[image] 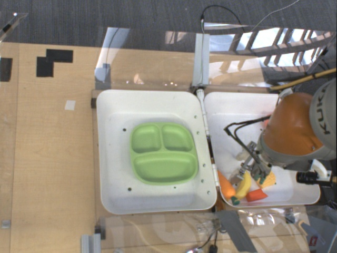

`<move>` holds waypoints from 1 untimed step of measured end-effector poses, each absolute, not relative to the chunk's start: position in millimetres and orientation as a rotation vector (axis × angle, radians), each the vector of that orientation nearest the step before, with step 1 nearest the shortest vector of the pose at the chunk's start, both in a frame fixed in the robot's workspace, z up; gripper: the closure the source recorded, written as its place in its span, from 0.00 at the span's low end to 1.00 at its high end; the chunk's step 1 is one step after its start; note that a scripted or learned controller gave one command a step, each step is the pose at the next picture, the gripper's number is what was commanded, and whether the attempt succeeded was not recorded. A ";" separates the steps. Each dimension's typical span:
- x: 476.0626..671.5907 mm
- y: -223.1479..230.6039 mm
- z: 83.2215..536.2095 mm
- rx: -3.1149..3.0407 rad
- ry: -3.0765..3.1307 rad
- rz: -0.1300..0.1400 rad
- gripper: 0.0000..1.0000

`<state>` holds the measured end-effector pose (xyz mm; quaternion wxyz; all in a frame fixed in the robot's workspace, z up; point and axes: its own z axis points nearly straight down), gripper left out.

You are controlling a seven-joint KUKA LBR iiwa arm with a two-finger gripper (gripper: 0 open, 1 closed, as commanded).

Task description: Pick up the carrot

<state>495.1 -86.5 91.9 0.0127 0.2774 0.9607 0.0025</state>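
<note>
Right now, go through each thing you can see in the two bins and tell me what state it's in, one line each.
carrot: lying in the right bin's near-left corner, not gripped.
banana: lying beside the carrot, under the gripper.
red item: resting by the near wall, type unclear.
green divided plate: flat in the left bin, compartments bare.
gripper: low over the pile.
right bin: items bunched at its near edge.

The carrot point(226, 186) is a small orange item lying in the right bin point(231, 109), close to that bin's near-left corner. It rests on the bin floor beside the left wall, its length running at a slant from upper left to lower right. Its lower end sits near the near wall. A yellow banana point(243, 185) lies just beside it on its right, apparently touching it.
</note>
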 end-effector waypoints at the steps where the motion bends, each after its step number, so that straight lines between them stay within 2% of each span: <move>1: 491.1 -88.7 90.6 1.249 2.869 0.004 0.00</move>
